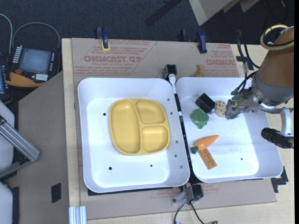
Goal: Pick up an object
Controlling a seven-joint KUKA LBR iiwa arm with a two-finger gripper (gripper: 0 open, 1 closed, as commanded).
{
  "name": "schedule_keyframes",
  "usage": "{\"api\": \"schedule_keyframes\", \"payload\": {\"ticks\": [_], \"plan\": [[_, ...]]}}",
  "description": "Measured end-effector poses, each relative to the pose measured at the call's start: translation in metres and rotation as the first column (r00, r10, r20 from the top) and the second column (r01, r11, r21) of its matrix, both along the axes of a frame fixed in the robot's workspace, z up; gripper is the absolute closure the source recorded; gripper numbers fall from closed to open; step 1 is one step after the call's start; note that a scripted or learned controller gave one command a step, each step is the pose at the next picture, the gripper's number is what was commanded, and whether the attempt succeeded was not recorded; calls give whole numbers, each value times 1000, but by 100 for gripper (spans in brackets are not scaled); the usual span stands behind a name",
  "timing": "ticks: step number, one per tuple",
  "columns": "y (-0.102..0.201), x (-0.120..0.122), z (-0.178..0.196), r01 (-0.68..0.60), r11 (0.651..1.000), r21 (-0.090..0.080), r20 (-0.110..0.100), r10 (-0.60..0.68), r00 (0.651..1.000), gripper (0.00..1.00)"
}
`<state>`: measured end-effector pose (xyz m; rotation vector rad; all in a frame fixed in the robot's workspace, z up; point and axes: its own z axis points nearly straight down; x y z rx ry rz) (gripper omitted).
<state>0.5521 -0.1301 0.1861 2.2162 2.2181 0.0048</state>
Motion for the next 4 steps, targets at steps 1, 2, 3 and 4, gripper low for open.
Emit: {"api": "schedule_keyframes", "payload": {"ticks": [1, 2, 3, 4], "plan": [[0, 1, 24, 0, 1000, 0, -1, 0, 1000, 100], [55, 10, 17, -5, 1000, 4, -7, 5, 1000, 100], [106, 9, 30, -5, 1000, 3, -4, 5, 1000, 100], [152, 18, 39, -5, 1000, 4, -4, 5, 1000, 100]]}}
